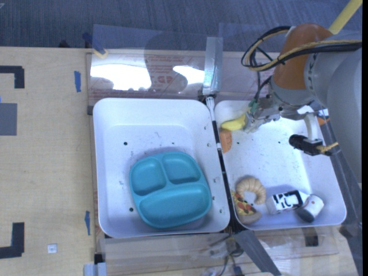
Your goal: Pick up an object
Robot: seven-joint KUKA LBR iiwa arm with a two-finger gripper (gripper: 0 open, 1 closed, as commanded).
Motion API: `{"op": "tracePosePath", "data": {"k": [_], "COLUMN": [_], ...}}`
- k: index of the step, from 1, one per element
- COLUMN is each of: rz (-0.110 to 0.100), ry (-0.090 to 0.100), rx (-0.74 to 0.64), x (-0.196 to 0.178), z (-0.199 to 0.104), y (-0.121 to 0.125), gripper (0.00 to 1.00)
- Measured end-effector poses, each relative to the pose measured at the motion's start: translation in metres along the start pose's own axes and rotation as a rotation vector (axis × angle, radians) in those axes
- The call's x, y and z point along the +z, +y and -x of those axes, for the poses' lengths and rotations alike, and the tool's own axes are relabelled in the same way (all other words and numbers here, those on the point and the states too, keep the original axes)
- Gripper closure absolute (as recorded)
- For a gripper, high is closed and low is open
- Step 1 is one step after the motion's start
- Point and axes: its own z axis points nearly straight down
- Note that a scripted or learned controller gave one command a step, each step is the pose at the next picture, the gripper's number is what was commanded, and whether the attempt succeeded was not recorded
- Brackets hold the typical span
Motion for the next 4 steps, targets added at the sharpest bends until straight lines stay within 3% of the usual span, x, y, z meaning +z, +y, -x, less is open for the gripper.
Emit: {"op": "tracePosePath", "data": {"k": [1,2,3,4], "rz": [-0.001,-0.006,-0.002,0.011], "ry": [0.000,0.001,0.000,0.000], "rx": [-0.001,-0.002,-0.003,-0.134], "x": [0.000,-0.009,-0.010,0.013], "z": [-0.001,-0.001,-0.001,-0.002], "y": [0.000,-0.001,0.001,0.003], "gripper": [0.00,1.00,0.00,0.00]}}
